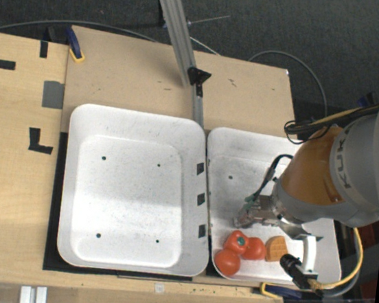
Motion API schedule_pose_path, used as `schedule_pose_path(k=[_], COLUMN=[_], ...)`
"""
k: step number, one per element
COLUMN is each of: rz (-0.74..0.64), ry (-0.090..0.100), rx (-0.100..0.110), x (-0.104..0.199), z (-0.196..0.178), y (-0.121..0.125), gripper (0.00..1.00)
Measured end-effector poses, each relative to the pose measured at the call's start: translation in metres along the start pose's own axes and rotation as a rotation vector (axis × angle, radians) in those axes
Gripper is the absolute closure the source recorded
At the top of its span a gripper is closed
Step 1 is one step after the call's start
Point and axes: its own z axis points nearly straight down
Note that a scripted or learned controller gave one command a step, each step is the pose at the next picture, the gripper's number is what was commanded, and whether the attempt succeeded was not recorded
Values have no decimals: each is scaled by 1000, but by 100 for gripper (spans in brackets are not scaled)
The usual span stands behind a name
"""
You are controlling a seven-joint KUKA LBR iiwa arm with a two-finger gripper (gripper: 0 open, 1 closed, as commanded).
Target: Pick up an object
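Poised low in the right bin (pixel 234 153), above red toy (pixel 241 245) and tan block (pixel 276 248), ready to descend; jaw state unreadable.

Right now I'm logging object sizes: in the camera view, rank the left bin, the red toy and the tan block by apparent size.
1. left bin, by far the largest.
2. red toy.
3. tan block, smallest, partly behind the arm, so its full size is unsure.

Grey metal pole (pixel 179 32) slanting over wooden bench (pixel 138 71).
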Motion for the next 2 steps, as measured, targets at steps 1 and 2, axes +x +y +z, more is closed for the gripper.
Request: schedule_pose_path(k=[1, 2], rz=[2, 1], ry=[-1, -1], rx=[-5, -5], x=[-8, -8], z=[-45, -87], y=[-1, -1], gripper=[100, 100])
